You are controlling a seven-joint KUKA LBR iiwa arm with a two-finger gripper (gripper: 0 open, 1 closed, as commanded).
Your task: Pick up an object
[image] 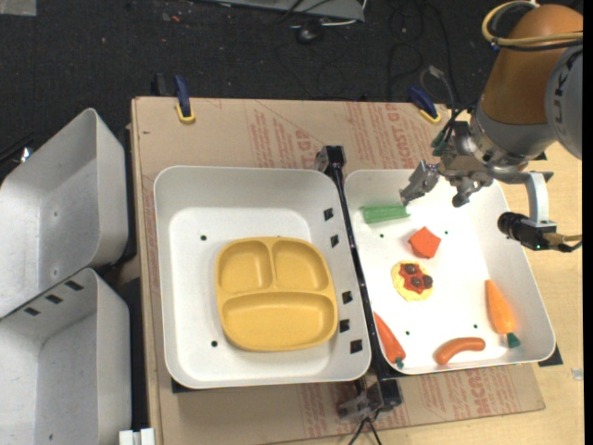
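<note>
- Camera view, nearest edge of right bin (pixel 542 276): sausage (pixel 460 349) lying flat by the front wall, chili (pixel 389 338) along the left wall, carrot (pixel 501 309) near the right wall; loose scatter, likely tipped in so each piece sits apart for a clean grab
- Left bin (pixel 176 248) alongside: yellow tray (pixel 276 293) lying flat in the middle, probably a drop-off spot
- Mid bin: pizza (pixel 414 280), then red block (pixel 425 242) just beyond it, both well clear of the walls
- Farther back: green block (pixel 384 213) lying flat near the left wall
- Farthest: gripper (pixel 443 185) hanging over the back rim, fingers spread, nothing between them
- Judged target: green block, just left of and a little nearer than the left finger; red block below, also within easy reach
</note>
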